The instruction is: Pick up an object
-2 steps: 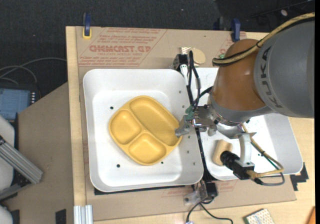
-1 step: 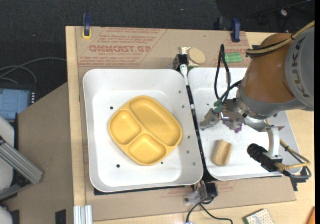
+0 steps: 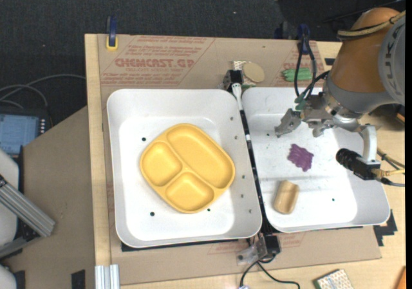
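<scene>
In the right bin (image 3: pixel 360 214) lie a purple bunch of grapes (image 3: pixel 300 156) near the middle and a tan bread-like piece (image 3: pixel 286 196) toward the front. My gripper (image 3: pixel 304 125) hangs over the back half of this bin, a short way behind the grapes, with its two grey fingers (image 3: pixel 288 123) spread apart and nothing between them. The arm's grey and orange body comes in from the right above it. In the left bin (image 3: pixel 122 172) sits a yellow three-section plate (image 3: pixel 186 167).
The two white bins touch along a middle rim on a cardboard-covered bench. A black cylinder (image 3: pixel 353 162) on the arm sticks out over the right bin's right side. Cables and a green clip lie behind the right bin.
</scene>
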Robot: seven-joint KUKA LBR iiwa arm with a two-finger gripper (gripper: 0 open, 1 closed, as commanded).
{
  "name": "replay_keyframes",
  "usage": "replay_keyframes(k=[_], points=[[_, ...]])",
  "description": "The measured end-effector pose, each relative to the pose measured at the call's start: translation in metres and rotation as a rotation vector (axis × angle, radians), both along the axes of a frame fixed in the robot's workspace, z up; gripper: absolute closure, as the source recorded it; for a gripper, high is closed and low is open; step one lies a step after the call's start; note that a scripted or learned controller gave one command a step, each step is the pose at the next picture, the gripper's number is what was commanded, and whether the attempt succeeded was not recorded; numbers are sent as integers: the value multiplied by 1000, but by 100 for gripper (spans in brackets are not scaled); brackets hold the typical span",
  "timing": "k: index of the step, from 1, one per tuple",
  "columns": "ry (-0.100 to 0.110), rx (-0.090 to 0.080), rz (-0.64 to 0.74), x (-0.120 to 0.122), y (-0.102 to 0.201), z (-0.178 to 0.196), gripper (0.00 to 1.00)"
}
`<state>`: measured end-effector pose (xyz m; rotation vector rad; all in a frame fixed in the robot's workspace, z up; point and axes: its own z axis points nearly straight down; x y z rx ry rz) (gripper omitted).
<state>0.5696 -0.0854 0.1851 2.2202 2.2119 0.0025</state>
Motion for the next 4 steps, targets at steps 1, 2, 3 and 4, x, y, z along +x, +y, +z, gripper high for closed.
replay_keyframes(k=[1,2,3,4], points=[[16,3,-10,-82,-122,-52,0],[11,10,11,-71,-30,-94,0],[4,4,3,-71,-36,-82,100],[0,1,6,12,-50,-94,100]])
